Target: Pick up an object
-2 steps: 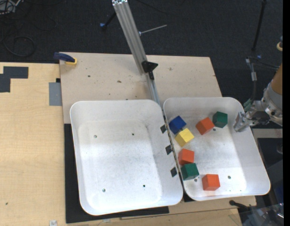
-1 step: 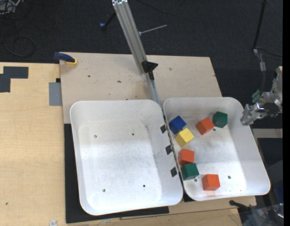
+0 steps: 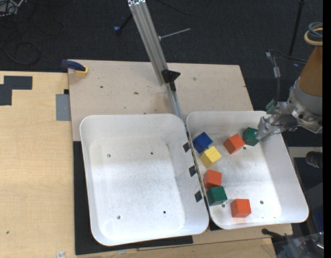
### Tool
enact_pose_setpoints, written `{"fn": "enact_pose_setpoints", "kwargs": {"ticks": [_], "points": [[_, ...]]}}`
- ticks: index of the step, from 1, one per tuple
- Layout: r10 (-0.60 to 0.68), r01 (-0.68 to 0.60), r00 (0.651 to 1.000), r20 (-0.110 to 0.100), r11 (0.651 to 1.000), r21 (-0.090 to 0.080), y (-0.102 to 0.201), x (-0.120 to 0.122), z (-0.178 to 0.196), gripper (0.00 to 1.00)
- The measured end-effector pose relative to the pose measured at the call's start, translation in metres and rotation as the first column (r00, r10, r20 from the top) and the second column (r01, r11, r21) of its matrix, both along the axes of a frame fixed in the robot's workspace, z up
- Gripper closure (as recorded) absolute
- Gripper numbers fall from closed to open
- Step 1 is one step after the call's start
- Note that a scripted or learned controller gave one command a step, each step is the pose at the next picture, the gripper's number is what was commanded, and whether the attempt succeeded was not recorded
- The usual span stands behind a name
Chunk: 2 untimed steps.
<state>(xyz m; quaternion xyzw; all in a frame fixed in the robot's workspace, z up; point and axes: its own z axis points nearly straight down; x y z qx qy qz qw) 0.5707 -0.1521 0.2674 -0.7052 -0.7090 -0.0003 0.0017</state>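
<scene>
An orange cube (image 3: 240,207) sits lowest in the right bin (image 3: 294,195). Higher, at right of frame, the gripper (image 3: 260,134) touches a green cube (image 3: 250,136) — seemingly clamped on it, though the fingers blur together — with another orange cube (image 3: 233,143) just left.

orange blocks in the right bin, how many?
3. One orange block sits beside the gripper, one by the divider above a green block, one near the front edge. None looks hidden.
</scene>
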Motion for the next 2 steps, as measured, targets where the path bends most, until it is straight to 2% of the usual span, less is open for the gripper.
{"fn": "enact_pose_setpoints", "kwargs": {"ticks": [2], "points": [[-0.001,0.001,1.0,-0.002,1.0,0.0,0.106,0.001,-0.032,1.0]]}}
